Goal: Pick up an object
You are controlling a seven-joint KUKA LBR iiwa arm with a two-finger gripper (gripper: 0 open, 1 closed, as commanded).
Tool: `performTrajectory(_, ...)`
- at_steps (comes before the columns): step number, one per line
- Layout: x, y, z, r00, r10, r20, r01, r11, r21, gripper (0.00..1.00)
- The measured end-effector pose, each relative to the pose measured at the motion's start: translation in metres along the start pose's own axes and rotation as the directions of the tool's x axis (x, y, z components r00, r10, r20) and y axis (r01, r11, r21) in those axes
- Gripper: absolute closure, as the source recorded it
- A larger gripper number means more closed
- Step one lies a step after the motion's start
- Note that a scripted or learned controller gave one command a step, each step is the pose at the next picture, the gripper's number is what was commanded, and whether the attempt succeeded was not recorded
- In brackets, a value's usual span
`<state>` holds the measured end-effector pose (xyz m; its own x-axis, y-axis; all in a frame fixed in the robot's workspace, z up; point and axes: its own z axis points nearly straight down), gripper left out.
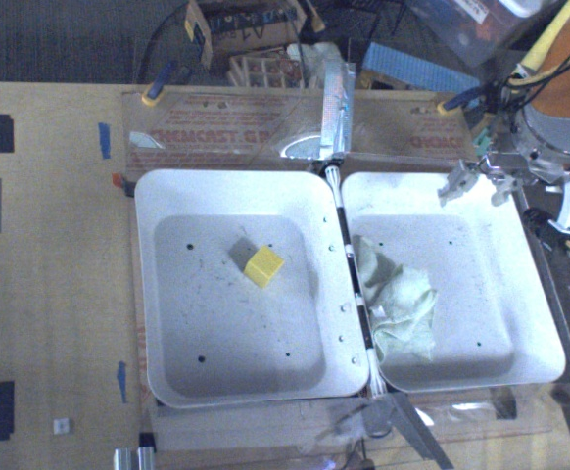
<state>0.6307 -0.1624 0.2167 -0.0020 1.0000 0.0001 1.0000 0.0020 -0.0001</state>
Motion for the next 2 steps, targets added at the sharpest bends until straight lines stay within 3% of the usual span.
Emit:
performTrajectory(1,0.025,-0.006,-0.144,0.93,-0.367,0.005,0.367,0.93,-0.006,0.0)
performTrajectory(2,0.064,-0.027,0.026,0.897,-0.441,0.001,0.441,0.897,-0.001,0.0)
